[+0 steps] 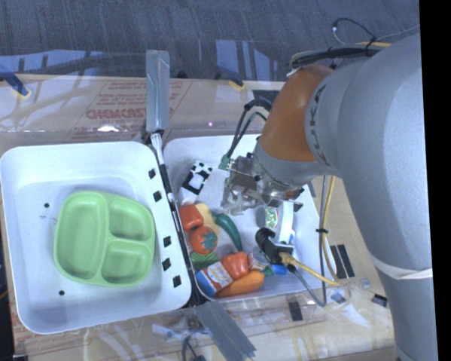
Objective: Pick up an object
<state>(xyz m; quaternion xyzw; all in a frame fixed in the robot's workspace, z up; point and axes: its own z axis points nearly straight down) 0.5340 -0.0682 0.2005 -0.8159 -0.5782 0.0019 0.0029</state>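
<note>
My gripper (238,200) hangs low over the middle of the right bin (209,148), under the orange band of the wrist. Just below and left of it lies a green chili (229,228). A pile of toy food sits at the bin's front left: an orange-red piece (191,215), a yellow piece (205,212), a red tomato with a green top (204,242), a small labelled bottle (225,269) and an orange carrot (243,283). A black-and-white object (197,177) lies farther back, left of the gripper. I see nothing held in the gripper.
The left bin (29,179) holds a light green divided plate (104,237). A grey divider strip (158,96) runs between the bins. The arm's body covers the right bin's right side, with cables (321,209) hanging beside it.
</note>
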